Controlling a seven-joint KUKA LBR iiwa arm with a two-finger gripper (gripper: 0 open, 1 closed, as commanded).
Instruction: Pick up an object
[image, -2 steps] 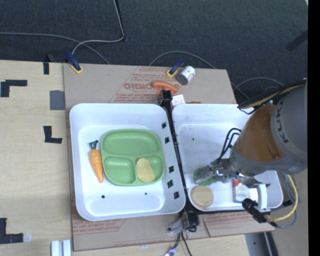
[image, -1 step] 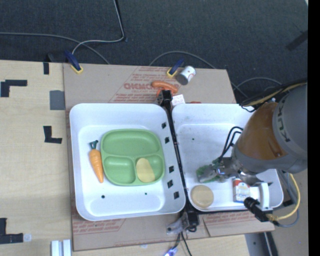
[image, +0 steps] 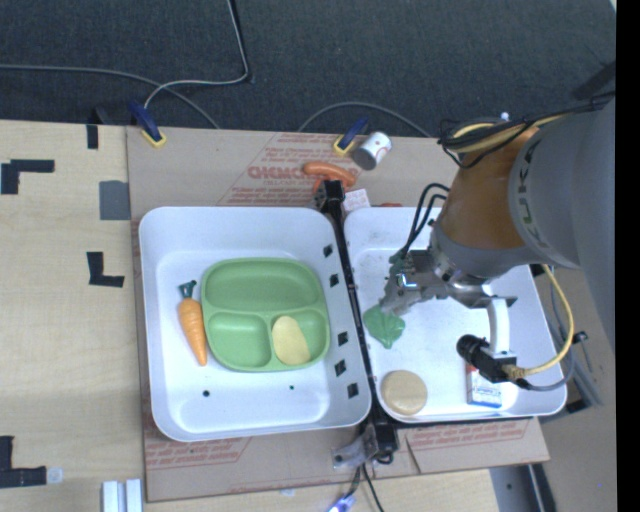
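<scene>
Reaching in from 3 o'clock, arm w/ gripper (image: 397, 290) sits low over right bin (image: 450, 225), near its left wall. Jaw state: can't tell, wrist blocks view. Green leafy piece (image: 384, 326) lies just under gripper at 6 o'clock, close to divider betw. bins; long axis roughly 1-to-7 o'clock, no clear pointed end. Tan round item (image: 405, 392) near bin's front edge at 6 o'clock, white-blue box (image: 487, 390) by front-right corner. Open floor in right bin mostly at 12 o'clock. Left bin (image: 170, 235): green tray (image: 262, 285) centred holding yellow piece (image: 291, 340); carrot (image: 193, 330) at tray's 9 o'clock, tip toward 6, wide bare margin around.
</scene>
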